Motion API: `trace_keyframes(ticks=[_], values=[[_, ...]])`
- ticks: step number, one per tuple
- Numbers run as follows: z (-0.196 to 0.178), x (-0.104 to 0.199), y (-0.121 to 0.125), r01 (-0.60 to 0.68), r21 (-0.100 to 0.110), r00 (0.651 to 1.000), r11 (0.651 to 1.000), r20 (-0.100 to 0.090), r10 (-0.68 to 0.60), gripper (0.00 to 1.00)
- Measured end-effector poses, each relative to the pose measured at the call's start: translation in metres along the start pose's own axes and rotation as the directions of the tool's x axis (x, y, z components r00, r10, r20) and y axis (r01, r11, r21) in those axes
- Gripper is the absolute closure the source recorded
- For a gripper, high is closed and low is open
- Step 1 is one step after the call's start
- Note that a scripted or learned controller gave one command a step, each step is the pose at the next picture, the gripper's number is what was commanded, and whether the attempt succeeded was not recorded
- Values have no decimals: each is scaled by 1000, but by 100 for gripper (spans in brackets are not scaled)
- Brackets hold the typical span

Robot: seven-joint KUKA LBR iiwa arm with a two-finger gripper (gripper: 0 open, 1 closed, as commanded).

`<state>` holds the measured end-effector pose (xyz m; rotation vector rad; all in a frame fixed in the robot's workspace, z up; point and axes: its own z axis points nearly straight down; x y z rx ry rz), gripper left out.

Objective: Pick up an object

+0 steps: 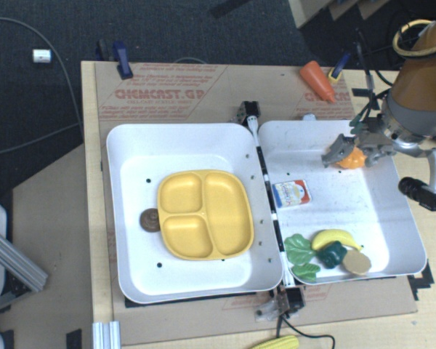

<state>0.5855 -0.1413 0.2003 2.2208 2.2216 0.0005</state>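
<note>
Camera view | hand low in right bin, orange object between its fingers | yellow divided plate in left bin

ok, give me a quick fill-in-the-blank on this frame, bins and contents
1. The yellow divided plate lies in the ____ bin.
2. The banana lies in the ____ bin.
3. Beside the hand sits a small object coloured ____.
4. The plate has ____ compartments.

Missing words: left; right; orange; three
</note>
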Motion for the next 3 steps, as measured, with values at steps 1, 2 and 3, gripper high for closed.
trace_keyframes(ticks=[1,2,3], values=[[102,-71,26,0,1,1000,1000,0,0,0],[115,-28,70,1,-2,1000,1000,1,-1,0],[104,-29,71,2,-6,1000,1000,3,-2,100]])
